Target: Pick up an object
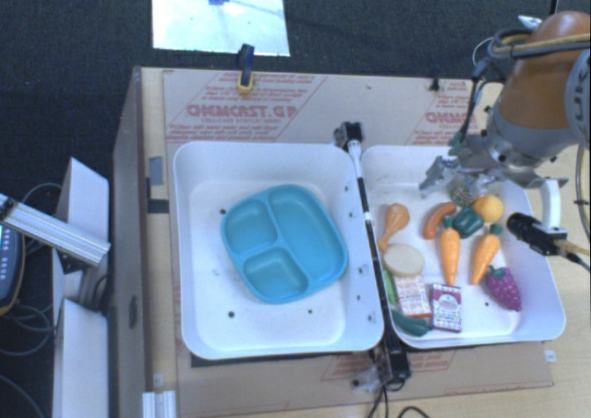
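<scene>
**Q:** Over the right bin [554, 319], how does the gripper [452, 176] stand relative to the toy food?

**A:** The gripper sits low above the bin's far half. One grey finger [434, 176] splays out toward the left; the other is lost against the wrist, so whether the fingers are apart or together cannot be told. Nothing is seen between them. A round olive-brown piece [464, 192] lies just beneath the wrist, touching or nearly so. A yellow lemon [488, 209] lies just beside it on the right, and a green pepper [467, 221] lies in front of both.

**Q:** What surface and surroundings appear?

**A:** Both bins rest on a brown board [277, 102] printed with red lettering. Dark carpet [74, 38] surrounds it, with a pale square sheet [185, 10] at the far side.

**Q:** What do the containers hold?

**A:** The left bin [203, 315] holds a blue divided plate [284, 243] with three compartments, lying flat. The right bin holds, besides the pieces above, a tan drumstick [394, 221], an orange curved piece [437, 219], two carrots [449, 254] [485, 257] lying side by side, a pale round slice [404, 260], purple grapes [503, 288] and two small printed boxes [413, 297] [447, 306] at the near edge.
</scene>
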You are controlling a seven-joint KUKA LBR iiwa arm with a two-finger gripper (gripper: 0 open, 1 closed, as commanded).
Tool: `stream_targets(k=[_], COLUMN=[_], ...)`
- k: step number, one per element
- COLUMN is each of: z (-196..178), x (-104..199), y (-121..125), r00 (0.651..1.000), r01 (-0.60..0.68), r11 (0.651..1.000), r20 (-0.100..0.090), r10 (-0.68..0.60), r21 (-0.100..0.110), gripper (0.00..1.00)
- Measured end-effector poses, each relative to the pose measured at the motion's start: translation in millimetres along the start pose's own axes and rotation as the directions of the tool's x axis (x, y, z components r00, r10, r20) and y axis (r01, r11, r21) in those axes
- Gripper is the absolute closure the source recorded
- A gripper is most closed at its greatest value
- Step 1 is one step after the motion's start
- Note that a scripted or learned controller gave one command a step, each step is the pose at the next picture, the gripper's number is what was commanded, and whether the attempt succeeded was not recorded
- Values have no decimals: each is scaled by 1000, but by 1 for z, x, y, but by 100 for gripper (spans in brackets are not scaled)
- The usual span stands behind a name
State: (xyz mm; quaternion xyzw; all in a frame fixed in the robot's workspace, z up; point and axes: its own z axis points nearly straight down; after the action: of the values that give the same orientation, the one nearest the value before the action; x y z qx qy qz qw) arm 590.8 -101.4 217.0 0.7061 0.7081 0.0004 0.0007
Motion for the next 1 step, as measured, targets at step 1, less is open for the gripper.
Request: stream_targets(k=[1], z=[69], x=[-67], y=[33], r00=[1000], r01=[-2], r11=[1000], r20=[1], r10=[2], r21=[1], gripper=[0])
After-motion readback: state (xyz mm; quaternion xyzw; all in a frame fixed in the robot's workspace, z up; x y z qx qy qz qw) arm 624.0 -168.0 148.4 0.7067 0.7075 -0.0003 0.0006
